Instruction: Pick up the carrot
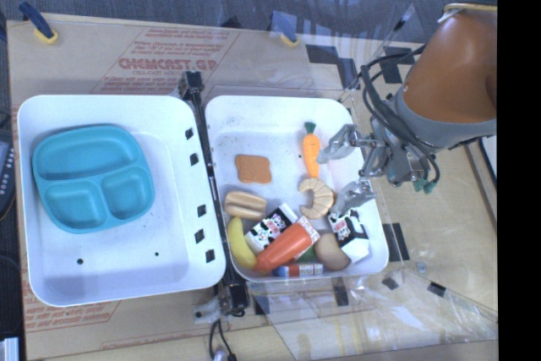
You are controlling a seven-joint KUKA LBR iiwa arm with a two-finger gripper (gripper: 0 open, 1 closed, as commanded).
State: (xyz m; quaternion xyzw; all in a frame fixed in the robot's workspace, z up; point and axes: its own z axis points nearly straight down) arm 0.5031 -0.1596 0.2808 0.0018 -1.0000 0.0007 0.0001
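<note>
- Camera view: the gripper (348,166) hangs over the right-hand bin (221,182), its two fingers (336,142) spread apart with nothing between them, reaching in from three o'clock.
- The carrot (311,150), small, orange and green-topped, lies flat on the bin floor toward the bin's one o'clock corner, its leafy end pointing to twelve o'clock, just at nine o'clock of the upper finger and apart from it.
- A croissant (317,197) sits at six o'clock of the carrot, close to the lower finger; a flat orange cracker (253,169) lies at nine o'clock of the carrot, well apart.
- Crowding the bin's six o'clock edge: a hot dog bun (245,204), a banana (240,244), a larger orange cone-shaped toy (285,247) and two cow-patterned cartons (348,233).
- The left-hand bin (51,266) holds a blue divided tray (91,176).
- Progress: the approach looks nearly complete, but the carrot is not yet grasped or lifted; closing on it and raising it remain.
</note>
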